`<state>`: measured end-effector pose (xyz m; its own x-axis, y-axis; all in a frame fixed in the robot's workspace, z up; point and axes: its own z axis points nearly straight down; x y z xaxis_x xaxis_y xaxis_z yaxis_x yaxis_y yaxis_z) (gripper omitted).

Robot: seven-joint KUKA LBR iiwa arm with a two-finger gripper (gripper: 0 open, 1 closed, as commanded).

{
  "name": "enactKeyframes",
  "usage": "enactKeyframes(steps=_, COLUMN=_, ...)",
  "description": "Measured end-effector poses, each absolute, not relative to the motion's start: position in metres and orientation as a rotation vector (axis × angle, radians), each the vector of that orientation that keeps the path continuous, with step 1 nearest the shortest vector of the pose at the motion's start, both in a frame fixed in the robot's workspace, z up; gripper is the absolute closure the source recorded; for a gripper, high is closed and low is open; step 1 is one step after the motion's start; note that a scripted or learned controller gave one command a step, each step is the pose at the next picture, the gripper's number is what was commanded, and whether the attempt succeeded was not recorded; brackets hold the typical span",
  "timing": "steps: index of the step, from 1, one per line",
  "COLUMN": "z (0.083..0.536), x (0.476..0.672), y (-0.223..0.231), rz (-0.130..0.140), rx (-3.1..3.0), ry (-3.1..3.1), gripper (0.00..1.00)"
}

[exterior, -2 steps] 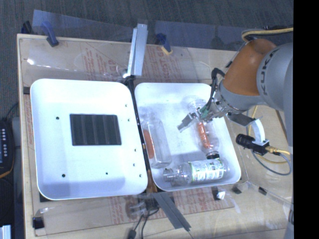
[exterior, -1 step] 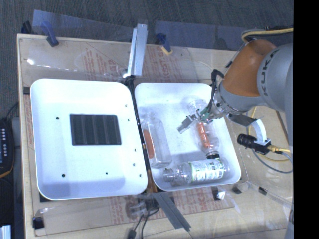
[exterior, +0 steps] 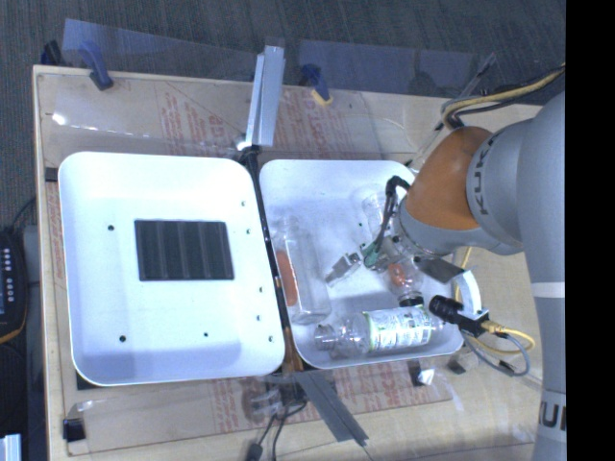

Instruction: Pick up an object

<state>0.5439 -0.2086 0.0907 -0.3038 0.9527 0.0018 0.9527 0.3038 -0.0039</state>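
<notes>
The arm is down inside the right bin [exterior: 288,185], wrist low, gripper [exterior: 377,254] poised near the bin's middle. Whether the fingers are spread or pinched, I cannot tell; the wrist body and cables hide them.

Candidates: a clear plastic bottle [exterior: 384,332] with a label lies on its side along the bin's near wall, just below the gripper. A clear flat package [exterior: 293,269] with an orange strip sits by the bin's left wall. Something small and metallic [exterior: 338,269] lies between package and gripper.

Risks, as I judge them: the bottle is round and slick, so it may roll or squirt free. Transparent items crowd together, so a pinch could catch nothing.
</notes>
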Motion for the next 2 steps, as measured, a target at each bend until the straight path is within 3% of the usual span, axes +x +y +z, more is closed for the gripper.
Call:
enactKeyframes(steps=1, z=0.150, x=0.563, y=-0.211, rz=0.000, rx=-1.793, ry=-2.580, gripper=0.00)
enactKeyframes(steps=2, z=0.169, x=0.552, y=-0.211, rz=0.002, rx=-1.808, ry=-2.570, gripper=0.00)
